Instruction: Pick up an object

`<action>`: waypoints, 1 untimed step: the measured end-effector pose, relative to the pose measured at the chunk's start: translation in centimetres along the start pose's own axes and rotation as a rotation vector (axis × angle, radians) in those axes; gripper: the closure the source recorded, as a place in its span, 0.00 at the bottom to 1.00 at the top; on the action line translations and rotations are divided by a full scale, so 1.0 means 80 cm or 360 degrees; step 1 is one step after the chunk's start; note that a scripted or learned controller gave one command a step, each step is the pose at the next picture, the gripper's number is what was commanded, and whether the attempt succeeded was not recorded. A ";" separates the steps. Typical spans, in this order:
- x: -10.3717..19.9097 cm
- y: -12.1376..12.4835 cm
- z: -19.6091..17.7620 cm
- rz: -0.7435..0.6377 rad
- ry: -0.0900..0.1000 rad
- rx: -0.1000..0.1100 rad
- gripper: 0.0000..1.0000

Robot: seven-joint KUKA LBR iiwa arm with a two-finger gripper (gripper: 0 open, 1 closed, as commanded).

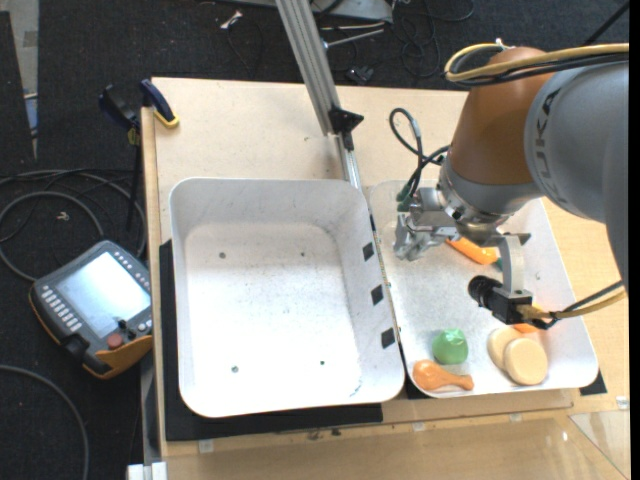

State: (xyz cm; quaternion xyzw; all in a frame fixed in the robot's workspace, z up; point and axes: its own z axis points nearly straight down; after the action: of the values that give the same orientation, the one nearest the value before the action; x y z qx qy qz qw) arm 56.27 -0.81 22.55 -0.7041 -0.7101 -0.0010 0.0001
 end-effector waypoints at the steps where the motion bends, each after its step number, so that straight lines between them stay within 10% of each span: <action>1: 0.064 -0.012 -0.012 0.0000 0.0000 0.0001 1.00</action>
State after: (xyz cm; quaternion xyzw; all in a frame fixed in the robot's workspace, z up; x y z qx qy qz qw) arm 55.27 4.29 23.49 -0.7040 -0.7102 -0.0008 0.0002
